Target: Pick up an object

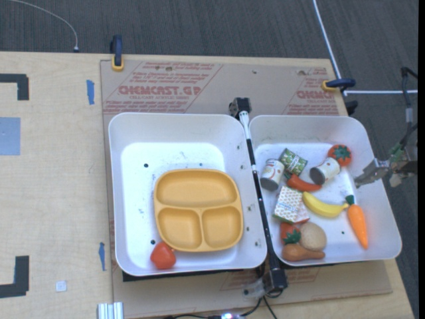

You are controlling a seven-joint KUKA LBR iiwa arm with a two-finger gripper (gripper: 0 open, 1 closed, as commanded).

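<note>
The right bin (378, 198) holds several toy foods. A red tomato (339, 153) and a small grey can (325, 171) lie at the back right. A green packet (292, 160) and a white can (271, 172) lie at the back left, with a red chili (303, 184) just in front. In the middle are a banana (323, 206) and a checkered box (290, 205), with a carrot (358, 224) to the right. A potato (312, 235) and a strawberry (289, 230) sit near the front. In the left bin (133, 138) a yellow divided plate (197, 209) lies flat, with a red fruit (163, 256) at its front left corner.
Both bins rest on a cardboard sheet (166, 85) held by clamps (117, 52) at the back. A black clip (240, 105) joins the bins at the back. A small metal fitting (375, 173) sits on the right bin's right rim. A white rod (325, 32) slants across the floor.
</note>
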